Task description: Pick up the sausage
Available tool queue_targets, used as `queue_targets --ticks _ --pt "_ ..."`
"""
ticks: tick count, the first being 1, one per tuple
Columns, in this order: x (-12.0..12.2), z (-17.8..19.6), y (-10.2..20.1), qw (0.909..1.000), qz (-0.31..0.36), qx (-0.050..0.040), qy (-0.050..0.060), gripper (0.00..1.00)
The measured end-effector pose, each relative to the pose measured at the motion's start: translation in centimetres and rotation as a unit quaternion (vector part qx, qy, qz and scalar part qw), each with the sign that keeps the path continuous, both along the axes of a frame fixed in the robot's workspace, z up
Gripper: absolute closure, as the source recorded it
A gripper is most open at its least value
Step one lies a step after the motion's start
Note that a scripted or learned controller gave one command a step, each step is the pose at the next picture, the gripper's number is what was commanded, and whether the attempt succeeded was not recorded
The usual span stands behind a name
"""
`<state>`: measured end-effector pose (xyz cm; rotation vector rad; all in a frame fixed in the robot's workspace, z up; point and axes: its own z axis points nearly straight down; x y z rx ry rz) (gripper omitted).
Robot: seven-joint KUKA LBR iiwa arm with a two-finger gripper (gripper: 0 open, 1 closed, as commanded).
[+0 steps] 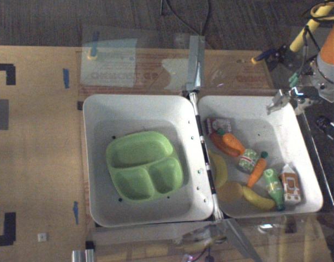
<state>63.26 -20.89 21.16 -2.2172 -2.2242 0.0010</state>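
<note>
The sausage (217, 144) is a short red-brown piece lying in the right bin (265, 125), near its left wall, partly under an orange carrot (233, 142). My gripper (288, 102) hangs over the bin's far right corner, well to the right of the sausage and apart from it. Its fingers stand open with nothing between them.
Around the sausage lie a small packet (217, 125), a green-and-white can (248, 160), a second carrot (257, 171), a green bottle (274, 189), a carton (290, 184) and two bananas (219, 168) (258, 197). A green divided plate (145, 165) sits in the left bin (101, 119).
</note>
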Motion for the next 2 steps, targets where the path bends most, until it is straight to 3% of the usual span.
queue_targets --ticks 1,2 --pt "3.2 -11.7 3.7 0.9977 0.068 -0.0009 -0.001 0.0" --pt "-4.5 -12.3 6.3 0.996 0.09 -0.0008 -0.003 0.0"
